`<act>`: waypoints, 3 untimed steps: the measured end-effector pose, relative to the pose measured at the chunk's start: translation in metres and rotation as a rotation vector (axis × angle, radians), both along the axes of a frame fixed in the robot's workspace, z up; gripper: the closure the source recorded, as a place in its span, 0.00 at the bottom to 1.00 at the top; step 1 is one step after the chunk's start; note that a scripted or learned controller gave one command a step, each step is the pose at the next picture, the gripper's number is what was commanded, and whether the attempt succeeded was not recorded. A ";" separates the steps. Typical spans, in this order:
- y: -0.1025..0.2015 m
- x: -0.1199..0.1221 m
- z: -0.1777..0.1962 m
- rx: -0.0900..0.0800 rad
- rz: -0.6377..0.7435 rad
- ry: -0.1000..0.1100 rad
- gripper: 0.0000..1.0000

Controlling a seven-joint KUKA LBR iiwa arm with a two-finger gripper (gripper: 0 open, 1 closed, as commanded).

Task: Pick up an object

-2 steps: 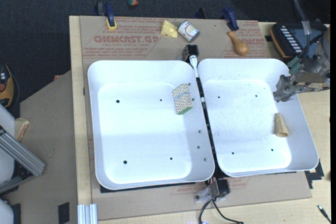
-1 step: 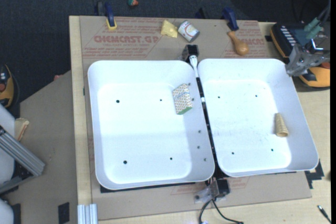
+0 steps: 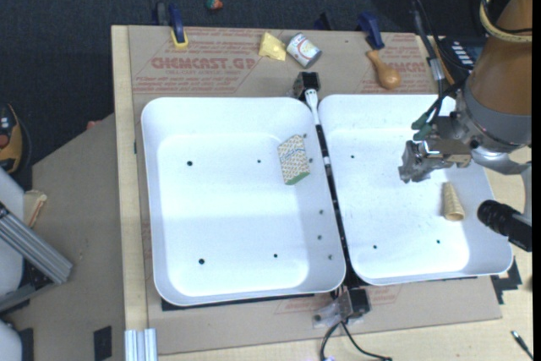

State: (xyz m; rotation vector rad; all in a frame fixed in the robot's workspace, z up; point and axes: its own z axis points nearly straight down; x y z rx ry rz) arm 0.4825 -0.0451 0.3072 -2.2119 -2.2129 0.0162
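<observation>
A small tan cone-shaped thing [image 3: 452,202] is seen lying on the floor of the right white bin [image 3: 380,258], near its right side. The grey two-finger gripper [image 3: 414,169] is seen just to the left of the cone and a little above it in the picture, hanging over the same bin. Nothing is seen between its tips, and whether they are apart or together cannot be told. The grey arm with its orange band [image 3: 499,55] is seen coming in from the right. A small green and white patterned box [image 3: 293,159] is seen in the left white bin [image 3: 211,266], close to the wall between the two bins. On the brown board [image 3: 211,59] behind the bins, a yellow wedge-shaped piece [image 3: 272,47], a small white and grey block [image 3: 303,50] and a brown pear-shaped wooden piece [image 3: 384,70] are seen.
</observation>
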 end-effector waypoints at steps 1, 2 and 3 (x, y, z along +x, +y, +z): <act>0.020 0.010 0.084 -0.002 0.003 -0.027 1.00; 0.091 0.032 0.020 0.000 0.007 -0.009 1.00; 0.113 0.010 0.181 0.003 0.004 -0.037 1.00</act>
